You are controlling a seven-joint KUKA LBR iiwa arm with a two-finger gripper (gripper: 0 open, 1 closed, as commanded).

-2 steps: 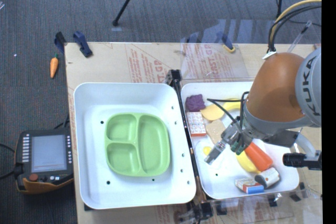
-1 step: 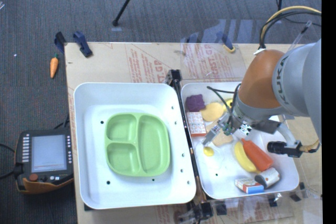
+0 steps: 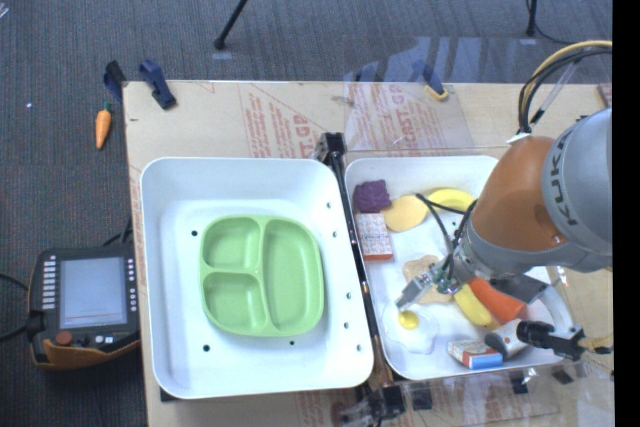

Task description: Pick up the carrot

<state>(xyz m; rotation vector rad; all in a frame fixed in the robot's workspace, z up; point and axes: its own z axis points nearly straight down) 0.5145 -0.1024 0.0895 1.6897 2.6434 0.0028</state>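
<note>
An orange carrot [image 3: 497, 299] lies in the right bin [image 3: 420, 163], near its lower right, half under the arm's orange band and beside a yellow piece [image 3: 471, 306]. My gripper [image 3: 426, 286] hangs low just left of the carrot, over a tan flat item [image 3: 419, 268] and above a fried egg [image 3: 413, 324]. Nothing shows in its grasp. A second small carrot [image 3: 102, 127] lies on the floor, off the bench to the far left.
The right bin also holds a purple item [image 3: 372, 195], a yellow disc [image 3: 405, 213], a banana [image 3: 452, 199], a red-and-white box [image 3: 374, 237] and a small carton [image 3: 470, 353]. The left bin [image 3: 165, 215] holds a green divided plate [image 3: 263, 275]. A pendant [image 3: 90, 300] sits on the floor.
</note>
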